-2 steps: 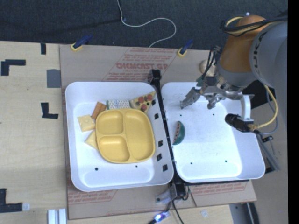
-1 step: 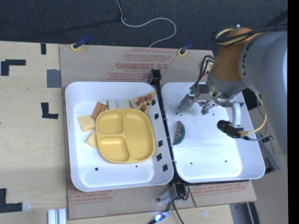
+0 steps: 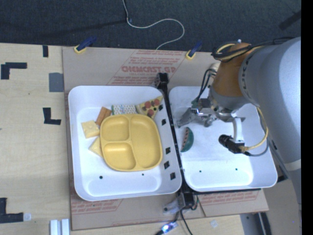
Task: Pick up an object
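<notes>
Meanwhile, one watermelon slice [image 3: 187, 139] lies in the right bin [image 3: 220, 177] below the hand [image 3: 186, 120], seemingly open and empty.

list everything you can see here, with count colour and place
bins: 2, white, side by side on the bench
divided plate: 1, yellow, middle of the left bin
crackers: a few, pale yellow and tan, left of the plate
pizza slice toy: 1, yellow with red spots, top of the left bin
watermelon slice toy: 1, green and red, left side of the right bin
clips: 2, blue and yellow, top edge of the cardboard
cable: 1, white, on the dark floor
arm: 1, grey with orange band, from the right
gripper: 1, metal, above the watermelon slice toy
</notes>
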Controlling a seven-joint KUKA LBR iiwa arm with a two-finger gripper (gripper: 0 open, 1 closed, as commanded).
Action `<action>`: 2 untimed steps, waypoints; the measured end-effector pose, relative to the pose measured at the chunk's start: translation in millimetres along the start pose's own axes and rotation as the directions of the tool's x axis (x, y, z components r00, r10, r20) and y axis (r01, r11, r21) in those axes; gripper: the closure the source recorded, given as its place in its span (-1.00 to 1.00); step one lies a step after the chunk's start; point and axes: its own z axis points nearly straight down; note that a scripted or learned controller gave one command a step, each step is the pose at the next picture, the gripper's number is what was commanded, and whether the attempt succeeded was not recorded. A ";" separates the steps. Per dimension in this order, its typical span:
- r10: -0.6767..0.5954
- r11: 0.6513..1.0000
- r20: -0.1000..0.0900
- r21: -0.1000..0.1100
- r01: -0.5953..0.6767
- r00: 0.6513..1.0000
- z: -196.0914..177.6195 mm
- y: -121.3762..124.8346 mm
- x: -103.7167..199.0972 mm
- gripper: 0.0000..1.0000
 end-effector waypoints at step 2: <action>0.000 1.000 -0.001 -0.007 0.000 1.000 -57.9 4.9 7.5 1.00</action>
